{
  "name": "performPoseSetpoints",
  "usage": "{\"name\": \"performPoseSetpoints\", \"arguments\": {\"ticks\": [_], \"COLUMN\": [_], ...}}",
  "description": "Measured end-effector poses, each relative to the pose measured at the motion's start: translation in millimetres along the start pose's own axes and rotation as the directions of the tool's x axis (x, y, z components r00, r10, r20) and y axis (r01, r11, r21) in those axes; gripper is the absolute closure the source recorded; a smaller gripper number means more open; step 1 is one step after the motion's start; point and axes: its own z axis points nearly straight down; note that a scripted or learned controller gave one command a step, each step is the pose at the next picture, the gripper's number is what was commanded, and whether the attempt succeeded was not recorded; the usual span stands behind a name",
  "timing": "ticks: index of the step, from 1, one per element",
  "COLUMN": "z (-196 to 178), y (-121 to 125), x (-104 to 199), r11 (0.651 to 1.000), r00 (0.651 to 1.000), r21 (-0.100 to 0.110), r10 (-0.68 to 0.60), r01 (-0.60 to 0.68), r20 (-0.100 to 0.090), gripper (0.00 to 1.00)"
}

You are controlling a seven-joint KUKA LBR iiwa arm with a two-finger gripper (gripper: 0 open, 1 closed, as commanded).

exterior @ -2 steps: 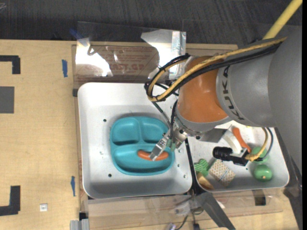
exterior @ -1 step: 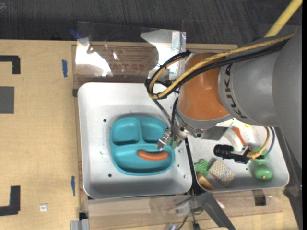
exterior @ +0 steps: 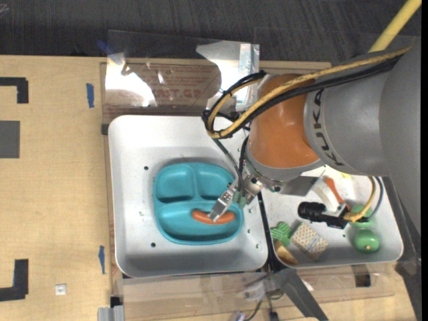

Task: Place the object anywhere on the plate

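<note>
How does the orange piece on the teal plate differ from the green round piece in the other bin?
The orange piece is long and slim; the green round piece is squat and ball-like. The orange piece lies flat in the large lower compartment of the teal plate, in the left bin, right at the gripper; the green piece sits directly on the floor of the right bin, among other items. Both look like small toy foods.

The pincer (exterior: 221, 208) hangs over an orange carrot (exterior: 212, 217) lying in the teal plate's (exterior: 175, 186) lower compartment.

We see a tan bench (exterior: 53, 199) with black squares and blue tape marks on the left, and dark floor (exterior: 167, 5) at the far side.
</note>
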Motion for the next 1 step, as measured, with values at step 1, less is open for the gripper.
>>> {"name": "performPoseSetpoints", "arguments": {"ticks": [1], "z": [-106.1], "y": [-33.1], "x": [-43.3], "r11": [0.997], "r00": [0.997], "r21": [-0.007], "r10": [-0.071], "r01": [0.071], "r20": [0.01], "gripper": [0.0]}}
